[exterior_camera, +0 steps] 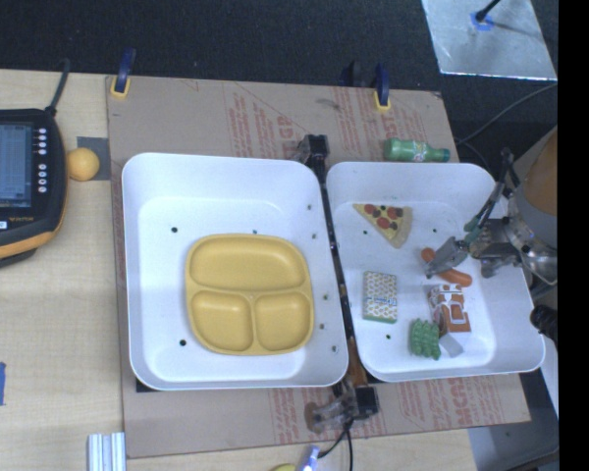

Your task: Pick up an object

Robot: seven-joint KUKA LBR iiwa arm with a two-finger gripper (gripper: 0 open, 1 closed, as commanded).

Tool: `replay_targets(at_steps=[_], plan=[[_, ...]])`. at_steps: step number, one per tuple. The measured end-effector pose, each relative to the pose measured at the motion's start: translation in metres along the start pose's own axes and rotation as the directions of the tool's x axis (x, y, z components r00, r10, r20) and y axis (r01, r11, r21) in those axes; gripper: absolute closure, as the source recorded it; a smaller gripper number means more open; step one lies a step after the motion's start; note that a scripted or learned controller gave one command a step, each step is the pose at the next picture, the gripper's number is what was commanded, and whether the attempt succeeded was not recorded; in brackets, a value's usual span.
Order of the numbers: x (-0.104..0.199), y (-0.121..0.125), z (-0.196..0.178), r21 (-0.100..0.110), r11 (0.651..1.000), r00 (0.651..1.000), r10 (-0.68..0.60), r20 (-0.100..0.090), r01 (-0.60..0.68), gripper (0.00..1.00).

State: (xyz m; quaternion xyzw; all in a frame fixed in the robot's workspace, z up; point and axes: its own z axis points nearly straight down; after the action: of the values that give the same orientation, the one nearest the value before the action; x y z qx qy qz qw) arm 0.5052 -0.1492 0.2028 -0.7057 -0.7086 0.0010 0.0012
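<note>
Two white bins are seen on the table [49, 361]. The L bin [147, 263] is occupied by a yellow divided tray [248, 292]. In the R bin [491, 351] are laid a pizza slice [385, 220], patterned card [380, 295], green toy [424, 340] & orange sausage [454, 278]. The tool [450, 255] is lowered just above the sausage, fingers spread, nothing pinched.

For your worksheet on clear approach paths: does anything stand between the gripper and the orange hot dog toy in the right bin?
Nothing visible does. The gripper sits low in the right bin, right beside the orange hot dog toy.
</note>
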Motion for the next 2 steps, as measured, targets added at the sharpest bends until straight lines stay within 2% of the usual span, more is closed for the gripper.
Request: replay_targets(at_steps=[1, 2], plan=[[-0.012, 0.054, 0.112, 0.002, 1.0, 1.0, -0.002, 0.0, 0.002, 0.0], [-0.013, 0.055, 0.101, 0.001, 1.0, 1.0, -0.005, 0.002, 0.005, 1.0]])
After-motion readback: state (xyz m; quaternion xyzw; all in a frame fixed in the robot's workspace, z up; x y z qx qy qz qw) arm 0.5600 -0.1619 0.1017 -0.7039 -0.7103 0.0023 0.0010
